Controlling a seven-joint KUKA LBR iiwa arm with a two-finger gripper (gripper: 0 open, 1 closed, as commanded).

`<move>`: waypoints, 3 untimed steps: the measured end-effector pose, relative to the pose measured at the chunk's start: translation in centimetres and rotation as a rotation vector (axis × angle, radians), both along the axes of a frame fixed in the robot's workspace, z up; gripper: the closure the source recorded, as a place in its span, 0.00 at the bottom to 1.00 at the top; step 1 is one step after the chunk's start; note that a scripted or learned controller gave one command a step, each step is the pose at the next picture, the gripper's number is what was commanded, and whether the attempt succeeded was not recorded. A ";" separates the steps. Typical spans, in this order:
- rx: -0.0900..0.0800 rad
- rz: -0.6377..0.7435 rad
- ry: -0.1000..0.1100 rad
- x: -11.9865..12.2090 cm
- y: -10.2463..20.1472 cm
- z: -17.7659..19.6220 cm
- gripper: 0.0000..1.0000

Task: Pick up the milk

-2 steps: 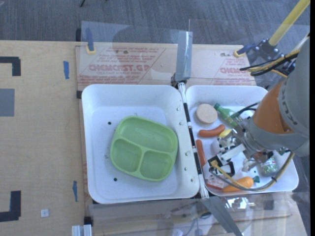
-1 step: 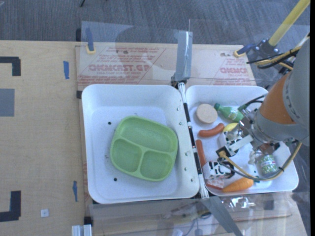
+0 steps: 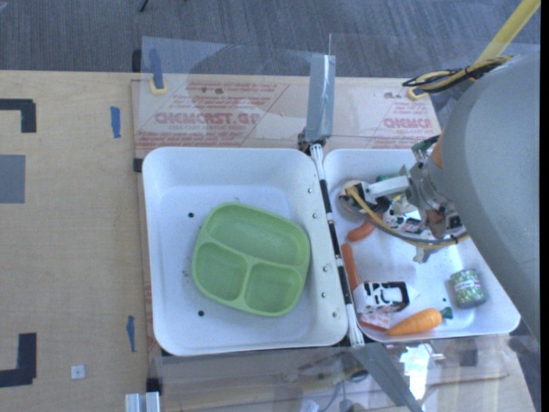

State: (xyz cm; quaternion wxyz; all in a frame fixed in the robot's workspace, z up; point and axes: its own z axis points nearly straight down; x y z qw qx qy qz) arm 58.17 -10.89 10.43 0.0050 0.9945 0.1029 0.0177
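The milk [image 3: 383, 296] is a small white carton with black patches, lying on its side near the front of the right bin [image 3: 493, 316]. An orange carrot [image 3: 415, 321] rests against its front right side. My gripper [image 3: 401, 217] hangs low over the back half of the same bin, well behind the carton and apart from it. Wrist parts and cables crowd around it. Nothing is seen held in it.
A green can [image 3: 467, 287] stands at the right bin's front right. A red sausage [image 3: 349, 266] lies along that bin's left wall, with a second reddish piece [image 3: 361, 231] just behind it. The left bin [image 3: 167, 196] holds a green divided plate [image 3: 250, 258].
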 end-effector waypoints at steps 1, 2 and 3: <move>-0.001 0.007 -0.021 0.7 0.3 1.7 1.00; -0.011 0.055 -0.006 1.3 0.8 0.5 1.00; -0.011 0.062 -0.004 1.5 0.8 0.5 1.00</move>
